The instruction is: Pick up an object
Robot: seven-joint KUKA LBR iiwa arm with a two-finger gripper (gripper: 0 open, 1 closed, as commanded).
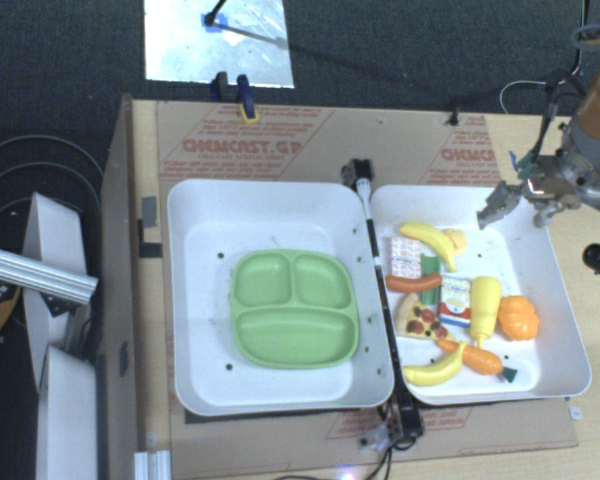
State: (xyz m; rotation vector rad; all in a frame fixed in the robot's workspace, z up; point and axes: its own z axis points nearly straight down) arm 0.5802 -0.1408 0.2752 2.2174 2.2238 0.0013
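Note:
The right white bin (565, 298) holds a pile of toy food. In it are a yellow banana (430, 240), a second banana (435, 371), a carrot (477, 359), an orange fruit (519, 318), a yellow bottle (485, 306), a sausage (416, 283), a pizza slice (417, 319) and small cartons (405, 258). My gripper (520, 210) hangs over the bin's far right part, up and to the right of the first banana. Its two fingers stand spread apart, open, with nothing between them.
The left white bin (195, 268) carries a green divided plate (295, 308). A black ridge (375, 268) separates the bins. Cardboard lies under both. A cable (525, 93) loops near the arm at the upper right.

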